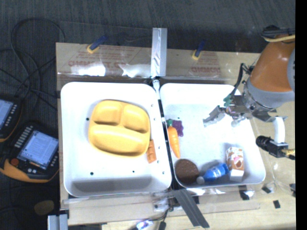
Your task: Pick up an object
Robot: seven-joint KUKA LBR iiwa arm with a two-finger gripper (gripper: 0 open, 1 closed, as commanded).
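— Picked up anything yet?
— Nothing so far. Pincer [224, 116] spread wide and bare, hanging over the far right part of the right bin [201, 92], well apart from every object.
— And the candidates?
— All lying low in that bin. Along the left wall: an orange carrot [173, 140], with a purple grape bunch [178, 126] just beside its far end. Along the near edge: a brown round object [186, 169], a blue bottle [215, 172] touching it on the right, then a small carton [234, 160] in the near right corner.
— Left bin?
— Holds a yellow compartment tray [119, 127], plus a small orange piece [151, 152] wedged against the divider on the right.
— So how far along, by the look of it?
— Early, judging from the layout: no contact, no grasp. Still to do: choose a target, travel over it, descend, clamp, lift. Carton probably the shortest trip from here; blue bottle risky, being round and crowded by its neighbours.
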